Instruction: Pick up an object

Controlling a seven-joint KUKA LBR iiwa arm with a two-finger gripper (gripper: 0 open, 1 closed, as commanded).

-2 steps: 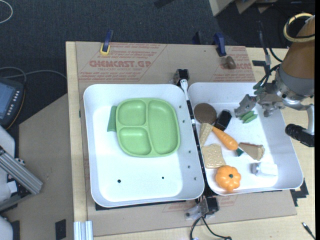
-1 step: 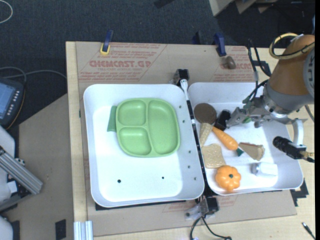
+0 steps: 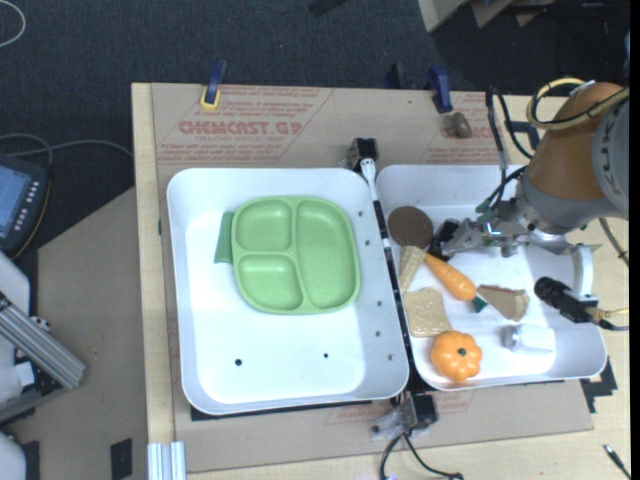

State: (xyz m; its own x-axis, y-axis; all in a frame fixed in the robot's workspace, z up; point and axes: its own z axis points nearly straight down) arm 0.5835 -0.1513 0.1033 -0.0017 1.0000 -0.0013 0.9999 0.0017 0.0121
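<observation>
My gripper (image 3: 452,239) hangs low over the back of the right bin (image 3: 580,363), just right of a brown round disc (image 3: 407,225) and just above the top end of an orange carrot (image 3: 451,278). The carrot lies slantwise in the middle of the bin. A pale wedge (image 3: 411,265) lies at the carrot's left, and a tan bread slice (image 3: 428,311) lies below it. An orange pumpkin (image 3: 456,355) sits at the front. A tan wedge (image 3: 504,301) and a small white piece (image 3: 529,339) lie to the right. I see nothing held.
The left bin (image 3: 200,368) holds a green divided plate (image 3: 296,253) towards its back. A raised rim (image 3: 388,268) separates the two bins. The arm's grey body and orange band (image 3: 570,163) cover the right bin's back right corner.
</observation>
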